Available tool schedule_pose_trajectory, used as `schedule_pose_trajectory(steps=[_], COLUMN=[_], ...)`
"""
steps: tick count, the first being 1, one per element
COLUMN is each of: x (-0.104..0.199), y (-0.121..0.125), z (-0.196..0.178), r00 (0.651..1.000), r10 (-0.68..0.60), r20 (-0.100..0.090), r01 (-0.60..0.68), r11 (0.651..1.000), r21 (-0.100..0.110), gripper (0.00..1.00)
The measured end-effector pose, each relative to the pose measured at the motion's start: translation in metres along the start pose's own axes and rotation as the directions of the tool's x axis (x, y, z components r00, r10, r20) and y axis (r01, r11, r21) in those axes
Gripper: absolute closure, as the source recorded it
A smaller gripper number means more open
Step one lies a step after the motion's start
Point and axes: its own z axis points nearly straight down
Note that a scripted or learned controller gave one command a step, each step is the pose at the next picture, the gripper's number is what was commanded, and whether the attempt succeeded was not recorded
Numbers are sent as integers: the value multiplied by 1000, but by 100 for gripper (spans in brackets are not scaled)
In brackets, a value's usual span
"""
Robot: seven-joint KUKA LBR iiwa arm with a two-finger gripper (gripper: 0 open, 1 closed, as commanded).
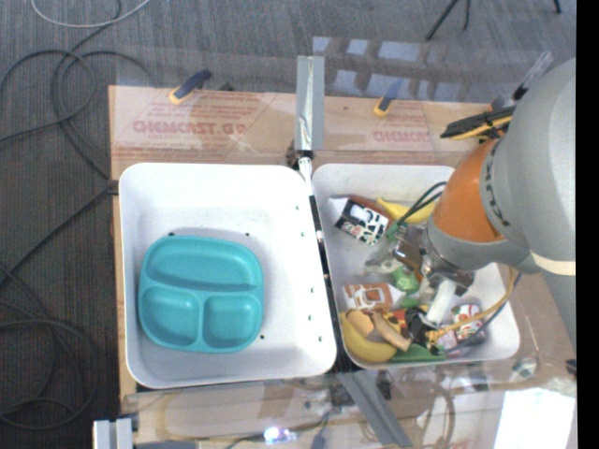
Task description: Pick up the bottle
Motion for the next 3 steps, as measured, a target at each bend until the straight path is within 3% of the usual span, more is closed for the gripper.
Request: schedule_pose_trajectory(steps=[1, 2, 3], x=[-11, -10, 44], y=[38, 38, 28], z=[-1, -10, -102], r00=[946, 947, 900], r10=[323, 320, 436], r20=[6, 9, 11], r01=[-323, -320, -436], r11=[946, 947, 900], r21=[5, 7, 7], gripper=[0, 100, 100])
